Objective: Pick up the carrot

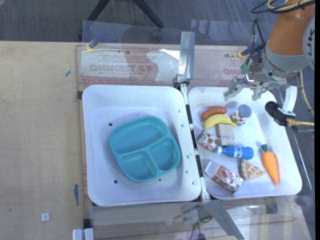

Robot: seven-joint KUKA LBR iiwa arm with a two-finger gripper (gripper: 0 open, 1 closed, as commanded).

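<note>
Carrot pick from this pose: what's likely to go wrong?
1. The carrot lies close to the right bin's wall, so a finger may hit the wall on descent.
2. The pizza slice lies right beside it and may get nudged or grabbed instead.
3. The gripper sits at the bin's far end, so the approach crosses the clutter.

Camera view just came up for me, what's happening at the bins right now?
The arm's gripper hangs open over the far edge of the right bin, holding nothing. The carrot it is meant to pick up lies untouched near that bin's near right corner, beside a pizza slice and a blue bottle. The left bin holds a teal divided plate.
</note>
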